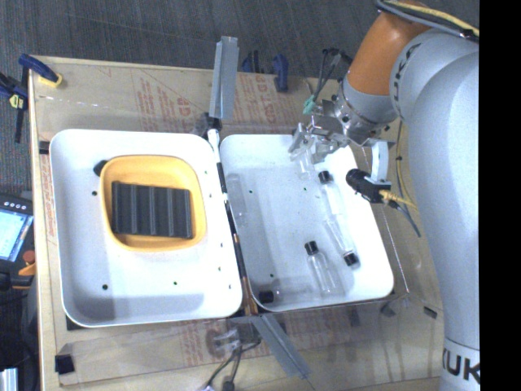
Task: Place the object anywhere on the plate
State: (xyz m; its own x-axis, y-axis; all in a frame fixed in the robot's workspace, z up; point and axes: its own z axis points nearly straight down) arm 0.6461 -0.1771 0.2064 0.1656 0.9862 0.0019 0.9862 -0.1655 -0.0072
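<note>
We see the gripper (pixel 313 141) over the far edge of the right bin (pixel 269 218), hanging from the grey arm (pixel 440 177) with its orange band (pixel 383 51); we cannot tell how it stands, since the metal parts there blur together, and nothing we can make out is gripped by it; in the right bin lie several clear vials with black caps: one vial (pixel 332 198) just below the gripper near the far right, a second (pixel 340 244) slanting toward the right wall, a third (pixel 320 269) beside it nearer to us, and another clear tube (pixel 236 198) along the left wall; a small black piece (pixel 267 296) sits in the near left corner; in the left bin (pixel 81 292) rests the yellow plate (pixel 151 167), well apart from the vials, with a dark ribbed block (pixel 152 210) lying on it.
</note>
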